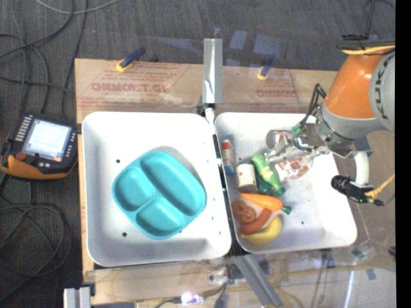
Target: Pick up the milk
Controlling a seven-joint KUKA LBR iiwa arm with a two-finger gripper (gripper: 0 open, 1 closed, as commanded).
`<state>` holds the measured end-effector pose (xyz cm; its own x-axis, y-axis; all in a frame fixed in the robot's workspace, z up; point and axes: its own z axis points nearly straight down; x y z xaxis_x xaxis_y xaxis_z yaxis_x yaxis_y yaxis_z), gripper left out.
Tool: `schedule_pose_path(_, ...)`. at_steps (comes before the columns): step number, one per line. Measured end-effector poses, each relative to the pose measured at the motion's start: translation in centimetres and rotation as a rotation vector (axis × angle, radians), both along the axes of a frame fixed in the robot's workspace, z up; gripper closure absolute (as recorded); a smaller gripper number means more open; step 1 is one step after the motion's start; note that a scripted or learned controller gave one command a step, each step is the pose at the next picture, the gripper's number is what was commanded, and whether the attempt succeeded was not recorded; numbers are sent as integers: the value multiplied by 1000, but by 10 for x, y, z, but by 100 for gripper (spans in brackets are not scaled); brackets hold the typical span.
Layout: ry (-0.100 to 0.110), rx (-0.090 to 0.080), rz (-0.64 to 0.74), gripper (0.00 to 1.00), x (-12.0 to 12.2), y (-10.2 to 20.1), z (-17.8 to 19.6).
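Arm (pixel 359 101) marked "KUKA"; fingers (pixel 290 147) over milk (pixel 294 165), state unclear; cardboard (pixel 128 85) print unreadable.

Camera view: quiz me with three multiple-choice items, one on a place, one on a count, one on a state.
1. The gripper is over:
A. the left bin
B. the right bin
C. the floor
2. The teal plate has how many compartments?
A. two
B. three
C. five
3. The pendant screen is:
A. lit
B. dark
C. covered by a cloth

Answers:
1. B, it hangs above the pile in the right bin.
2. B, ridges split the plate into three wells.
3. A, the screen glows pale.
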<state>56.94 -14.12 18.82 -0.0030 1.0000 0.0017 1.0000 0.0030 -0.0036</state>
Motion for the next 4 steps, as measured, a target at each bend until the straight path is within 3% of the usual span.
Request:
schedule_pose_path(1,-26,-9,31,0,11,-42,-60)
schedule_pose_path(2,-45,-22,98,0,19,-55,-73)
schedule_pose_path(3,-56,-23,98,100,23,-56,-57)
schedule_pose_path(4,-25,-9,235,100,-11,-82,-61)
